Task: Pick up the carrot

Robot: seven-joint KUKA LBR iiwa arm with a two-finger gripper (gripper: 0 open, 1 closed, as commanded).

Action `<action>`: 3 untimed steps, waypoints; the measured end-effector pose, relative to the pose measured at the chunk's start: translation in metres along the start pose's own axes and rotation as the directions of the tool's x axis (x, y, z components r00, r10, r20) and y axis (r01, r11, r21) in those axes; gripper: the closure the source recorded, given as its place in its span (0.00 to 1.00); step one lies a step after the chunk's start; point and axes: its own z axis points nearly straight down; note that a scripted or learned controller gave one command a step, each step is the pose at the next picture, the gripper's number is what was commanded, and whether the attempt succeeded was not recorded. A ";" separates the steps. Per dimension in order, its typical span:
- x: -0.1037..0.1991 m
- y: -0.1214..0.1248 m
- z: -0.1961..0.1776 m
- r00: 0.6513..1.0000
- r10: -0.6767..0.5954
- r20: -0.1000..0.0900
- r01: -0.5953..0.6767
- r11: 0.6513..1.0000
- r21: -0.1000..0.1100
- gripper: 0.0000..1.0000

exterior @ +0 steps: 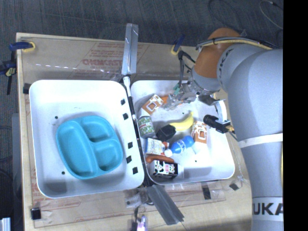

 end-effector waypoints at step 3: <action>0.001 0.003 -0.006 0.986 -0.168 0.002 0.168 0.986 -0.006 0.00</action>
